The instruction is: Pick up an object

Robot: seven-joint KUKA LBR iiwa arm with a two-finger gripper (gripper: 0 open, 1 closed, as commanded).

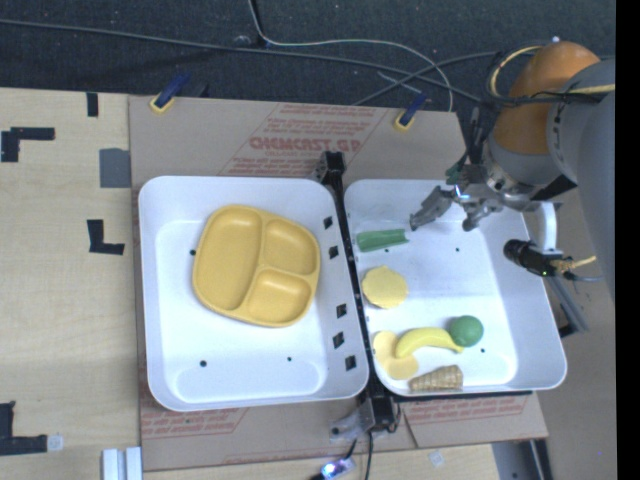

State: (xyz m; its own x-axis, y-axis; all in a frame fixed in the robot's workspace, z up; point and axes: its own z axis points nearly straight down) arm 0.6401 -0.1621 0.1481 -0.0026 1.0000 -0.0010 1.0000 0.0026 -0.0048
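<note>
A: The cone [437, 378] at the right bin's [530, 368] front edge looks light and stiff, but the green stick [381, 238] seems the easier pick.

B: Agreed, pinch it across its narrow middle. It lies at the bin's left wall; the end effector [445, 211] hangs just right of it, fingers spread wide, holding nothing.
</note>
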